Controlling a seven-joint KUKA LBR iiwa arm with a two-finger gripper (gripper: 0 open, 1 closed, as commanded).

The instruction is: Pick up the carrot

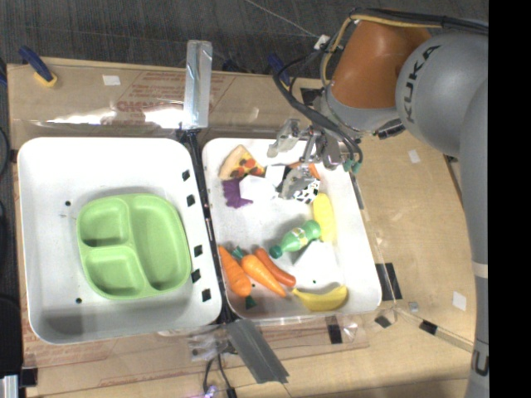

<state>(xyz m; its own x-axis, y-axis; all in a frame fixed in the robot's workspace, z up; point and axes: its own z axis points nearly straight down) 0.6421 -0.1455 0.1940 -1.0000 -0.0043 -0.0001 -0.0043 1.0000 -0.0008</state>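
Observation:
Two orange carrots lie side by side in the front left of the right bin point(365, 247): one carrot point(234, 274) against the left wall, the other carrot point(270, 273) slanting toward the right. My gripper point(286, 164) hangs over the back of the same bin, well behind the carrots. Its fingers point(283, 142) stand open, spread apart over bare bin floor. A small orange and white piece point(305, 172) and a black-and-white toy point(308, 193) sit right beside the gripper; nothing shows between the fingers.
The right bin also holds a pizza slice point(241, 164), a purple piece point(234, 193), a green bottle point(297, 240), a yellow corn cob point(323, 217) and a banana point(322, 298). A green divided plate point(133, 245) lies in the left bin point(41, 172).

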